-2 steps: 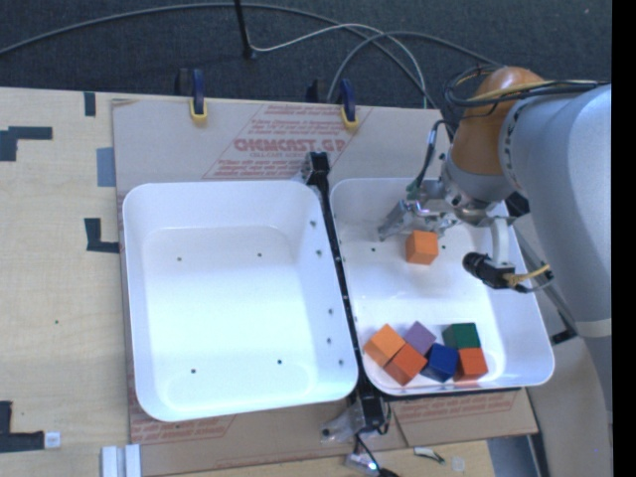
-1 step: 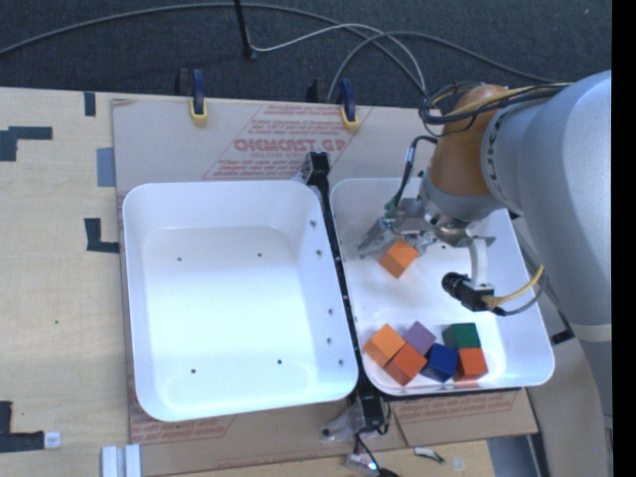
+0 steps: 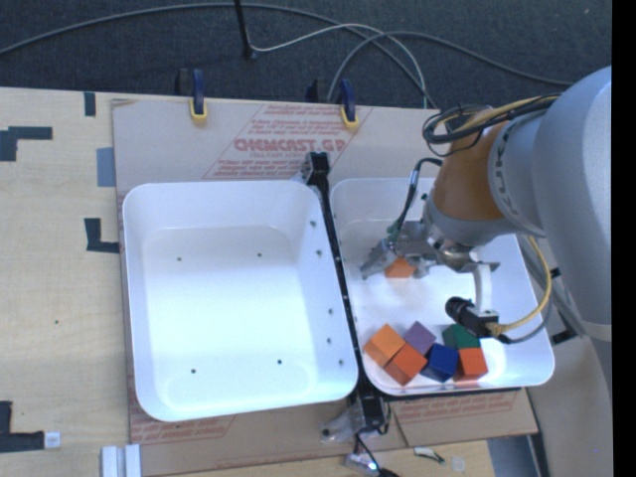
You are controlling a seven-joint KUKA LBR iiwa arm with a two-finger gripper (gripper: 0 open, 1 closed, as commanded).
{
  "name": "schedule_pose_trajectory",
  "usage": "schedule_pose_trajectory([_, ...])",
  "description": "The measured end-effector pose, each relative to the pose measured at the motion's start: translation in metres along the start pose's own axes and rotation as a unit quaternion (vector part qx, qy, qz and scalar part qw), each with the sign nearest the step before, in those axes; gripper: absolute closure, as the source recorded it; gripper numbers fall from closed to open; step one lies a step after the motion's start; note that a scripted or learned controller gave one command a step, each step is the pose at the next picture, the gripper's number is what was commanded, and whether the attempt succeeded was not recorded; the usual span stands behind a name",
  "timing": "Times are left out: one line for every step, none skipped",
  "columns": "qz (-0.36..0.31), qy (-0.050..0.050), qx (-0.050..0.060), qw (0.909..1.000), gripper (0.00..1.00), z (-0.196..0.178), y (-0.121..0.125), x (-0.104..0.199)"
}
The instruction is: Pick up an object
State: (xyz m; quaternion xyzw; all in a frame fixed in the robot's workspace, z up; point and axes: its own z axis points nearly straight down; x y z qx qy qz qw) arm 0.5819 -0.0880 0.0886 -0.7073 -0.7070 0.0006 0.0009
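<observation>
While the grey arm (image 3: 556, 157) reaches in over the right bin (image 3: 517, 266), its claw (image 3: 399, 262) hangs low near the middle of that bin with an orange block (image 3: 398, 269) caught between its two fingers, so it is grasping that block. Along the right bin's near edge lies a cluster of blocks touching one another: two orange blocks (image 3: 393, 353), a purple one (image 3: 419, 337), a blue one (image 3: 441, 363), a green one (image 3: 461, 337) and a small orange one (image 3: 473, 364). Beside it, the left bin (image 3: 234, 301) sits toward the bench's left side.
</observation>
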Motion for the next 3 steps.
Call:
schedule_pose_trajectory([0.0, 0.0, -0.001, 1.0, 1.0, -0.011, 0.001, -0.001])
schedule_pose_trajectory([-0.004, 0.001, -0.005, 1.0, 1.0, -0.105, 0.017, 0.078])
schedule_pose_trajectory([-0.004, 0.001, 0.0, 1.0, 1.0, -0.102, -0.008, 0.157])
